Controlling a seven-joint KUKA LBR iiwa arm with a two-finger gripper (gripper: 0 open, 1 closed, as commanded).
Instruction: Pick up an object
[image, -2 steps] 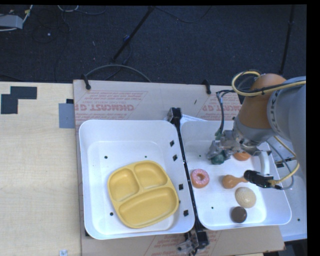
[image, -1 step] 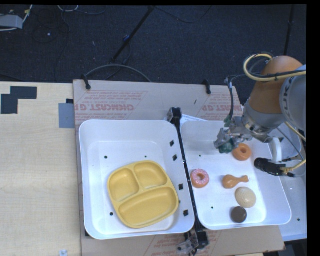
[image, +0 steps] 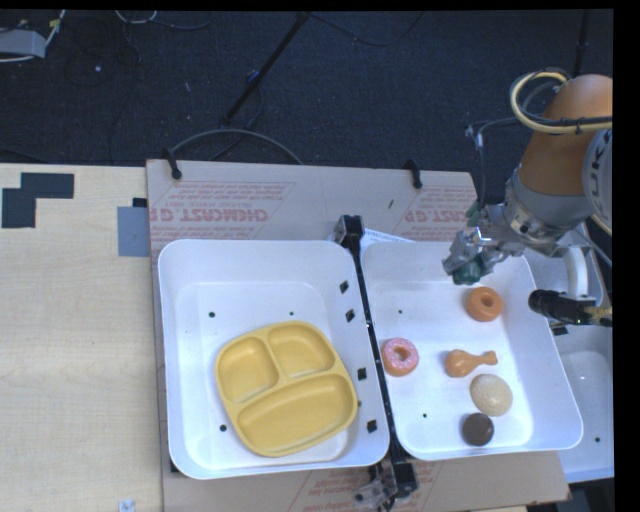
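The right bin (image: 430, 300) holds several toy foods: a pink frosted donut (image: 400, 356), an orange donut (image: 484, 304), an orange drumstick (image: 468, 362), a beige egg-shaped piece (image: 491, 394) and a dark brown round piece (image: 478, 429). My gripper (image: 468, 262) hangs over the bin's far right part, just up and left of the orange donut. I see nothing between its fingers. The arm's orange band (image: 570, 130) rises above it at the right.
The left bin (image: 190, 300) carries a yellow divided tray (image: 287, 386). A black divider clip runs between the two bins. Cardboard lies beneath the bins, and a wooden bench top extends to the left.
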